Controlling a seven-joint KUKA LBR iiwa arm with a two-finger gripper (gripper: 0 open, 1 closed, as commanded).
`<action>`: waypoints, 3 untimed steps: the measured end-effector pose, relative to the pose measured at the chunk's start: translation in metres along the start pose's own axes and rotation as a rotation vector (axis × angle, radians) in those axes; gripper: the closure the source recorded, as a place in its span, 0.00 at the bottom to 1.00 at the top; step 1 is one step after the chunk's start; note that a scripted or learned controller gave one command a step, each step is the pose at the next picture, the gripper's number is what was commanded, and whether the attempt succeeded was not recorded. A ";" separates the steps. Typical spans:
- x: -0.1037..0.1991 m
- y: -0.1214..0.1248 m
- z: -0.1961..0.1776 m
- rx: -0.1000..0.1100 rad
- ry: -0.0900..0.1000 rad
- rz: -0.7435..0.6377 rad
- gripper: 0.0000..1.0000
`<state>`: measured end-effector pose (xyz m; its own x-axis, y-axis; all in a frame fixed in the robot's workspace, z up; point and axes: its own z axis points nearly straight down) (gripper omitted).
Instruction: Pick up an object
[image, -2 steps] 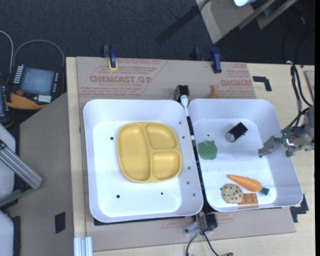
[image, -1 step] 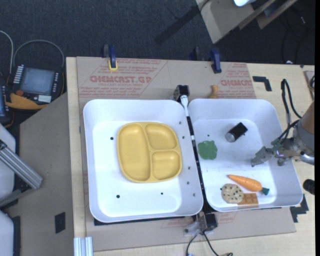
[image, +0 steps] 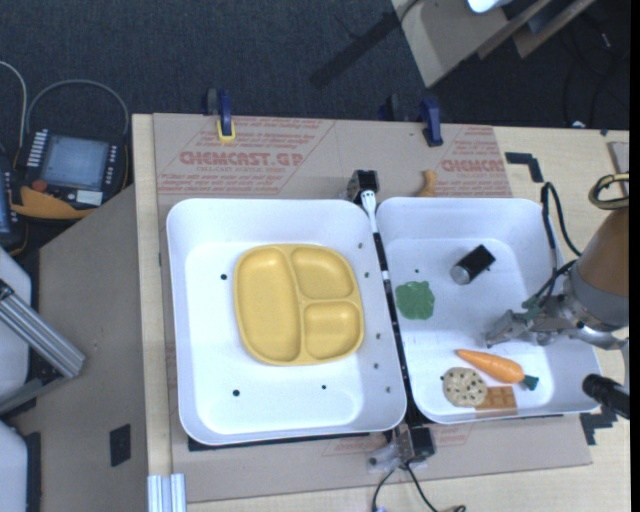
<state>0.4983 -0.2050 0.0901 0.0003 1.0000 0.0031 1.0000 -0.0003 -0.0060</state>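
I see the arm (image: 605, 270) coming in from the right edge of the frame, its gripper (image: 503, 331) low over the right bin (image: 500, 215). The fingers (image: 497, 328) stand spread apart with nothing between them. Just below the gripper lies a carrot (image: 492, 366), orange with a small green end, apart from the fingertips. Toward the lower middle of that bin sit a round cookie (image: 461, 386) and a brown cracker (image: 497, 399), touching. A green leafy piece (image: 414, 300) lies at the bin's left side, and a dark cylinder (image: 472, 264) above it. The left bin (image: 200, 240) holds a yellow divided plate (image: 297, 302).
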 end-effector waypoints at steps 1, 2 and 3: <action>-0.001 0.001 -0.014 -0.007 -0.004 0.001 1.00; -0.001 -0.005 -0.060 -0.012 -0.006 0.000 1.00; -0.002 -0.004 -0.103 -0.013 -0.007 -0.001 1.00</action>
<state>0.4949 -0.2074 0.1926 -0.0007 1.0000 -0.0039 1.0000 0.0008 0.0070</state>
